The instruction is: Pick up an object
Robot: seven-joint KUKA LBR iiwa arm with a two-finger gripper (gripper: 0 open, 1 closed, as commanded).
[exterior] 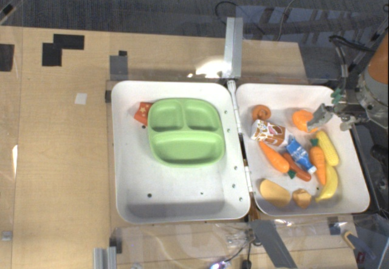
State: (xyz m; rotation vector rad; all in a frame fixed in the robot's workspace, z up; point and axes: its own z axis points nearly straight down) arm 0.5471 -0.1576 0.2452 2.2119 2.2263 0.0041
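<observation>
The right-hand shallow white plastic bin (364, 201) holds the toy food, and the two-finger gripper (320, 117) hangs over its far right part. Off to the gripper's left, well apart, a green three-section plastic plate (185, 131) fills the other white bin (130, 189). Just below the gripper lies a yellow plastic corn cob (329, 147), long axis running away from the fingertips toward the near rim. Touching its left side sits a round orange fruit (301, 119), probably the nearest target. Whether the gripper is spread or closed cannot be told; nothing shows between its fingers.
</observation>
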